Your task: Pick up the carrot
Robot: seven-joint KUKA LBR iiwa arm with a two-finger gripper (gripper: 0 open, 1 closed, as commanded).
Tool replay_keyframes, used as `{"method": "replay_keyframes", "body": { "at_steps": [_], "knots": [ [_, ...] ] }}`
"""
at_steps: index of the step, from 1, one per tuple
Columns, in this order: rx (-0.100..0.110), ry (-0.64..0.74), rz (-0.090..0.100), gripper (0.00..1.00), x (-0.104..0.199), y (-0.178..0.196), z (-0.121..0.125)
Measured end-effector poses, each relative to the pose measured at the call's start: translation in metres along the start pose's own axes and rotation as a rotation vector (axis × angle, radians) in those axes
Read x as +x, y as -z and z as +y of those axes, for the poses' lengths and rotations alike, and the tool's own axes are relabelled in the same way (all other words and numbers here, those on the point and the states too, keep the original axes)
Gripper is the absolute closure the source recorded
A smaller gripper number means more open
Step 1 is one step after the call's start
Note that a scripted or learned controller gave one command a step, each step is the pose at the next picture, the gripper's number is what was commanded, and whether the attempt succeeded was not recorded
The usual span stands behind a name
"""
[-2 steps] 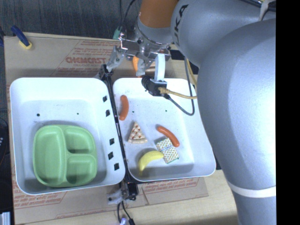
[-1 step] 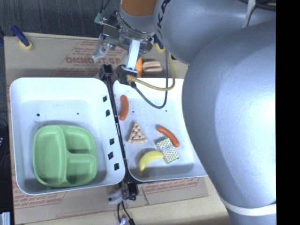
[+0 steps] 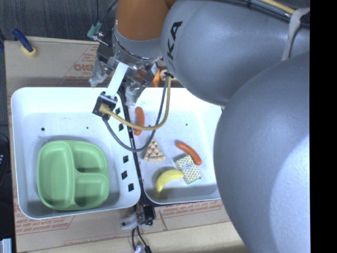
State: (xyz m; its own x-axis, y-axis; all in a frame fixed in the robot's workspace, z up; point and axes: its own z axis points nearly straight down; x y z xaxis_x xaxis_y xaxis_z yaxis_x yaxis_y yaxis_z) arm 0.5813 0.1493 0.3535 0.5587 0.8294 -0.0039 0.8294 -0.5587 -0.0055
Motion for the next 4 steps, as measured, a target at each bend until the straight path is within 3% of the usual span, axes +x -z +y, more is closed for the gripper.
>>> {"method": "replay_keyframes", "body": {
  "at_steps": [1, 2, 3, 4],
  "knots": [
    [-0.001, 0.289, -0.001, 0.0, 0.021, -0.067, 0.009],
    [0.0, -0.098, -0.001, 0.0, 0.016, -0.165, -0.001],
    [-0.008, -0.281, 0.011, 0.0, 0.019, -0.258, -0.061],
    [-0.002, -0.274, 0.005, 1.0, 0.019, -0.25, -0.063]
  ]
}}
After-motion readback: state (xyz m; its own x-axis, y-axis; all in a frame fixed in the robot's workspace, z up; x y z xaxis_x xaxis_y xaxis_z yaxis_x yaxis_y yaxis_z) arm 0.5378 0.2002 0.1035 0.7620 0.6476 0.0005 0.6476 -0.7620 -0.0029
